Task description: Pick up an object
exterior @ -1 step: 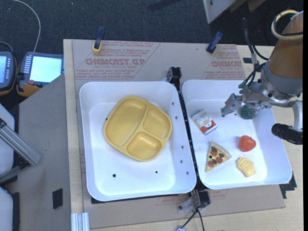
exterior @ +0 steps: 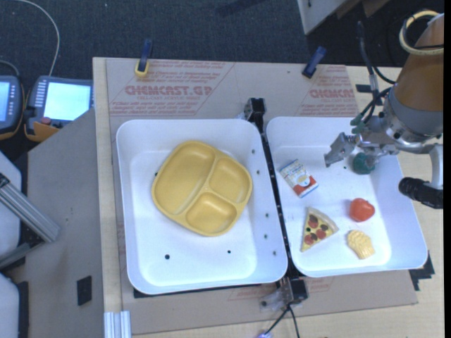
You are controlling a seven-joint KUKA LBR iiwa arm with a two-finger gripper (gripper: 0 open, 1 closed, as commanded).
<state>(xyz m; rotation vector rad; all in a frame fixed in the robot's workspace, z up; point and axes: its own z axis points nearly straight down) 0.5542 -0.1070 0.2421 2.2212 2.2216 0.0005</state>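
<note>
My gripper (exterior: 354, 155) hangs over the far part of the right bin (exterior: 405, 255), under the grey arm with its orange band. A small round green object (exterior: 363, 164) lies right beneath it, partly hidden by the gripper body. Whether the gripper touches it I cannot tell. In the same bin lie a small white and red carton (exterior: 298, 177), a red tomato-like toy (exterior: 361, 209), a pizza slice toy (exterior: 317, 229) and a yellow ridged toy (exterior: 360, 243).
The left bin (exterior: 134, 189) holds a yellow divided plate (exterior: 202, 186). A black divider (exterior: 271, 189) runs between the bins. A black cylindrical part (exterior: 423, 189) sticks in from the right edge, near the tomato.
</note>
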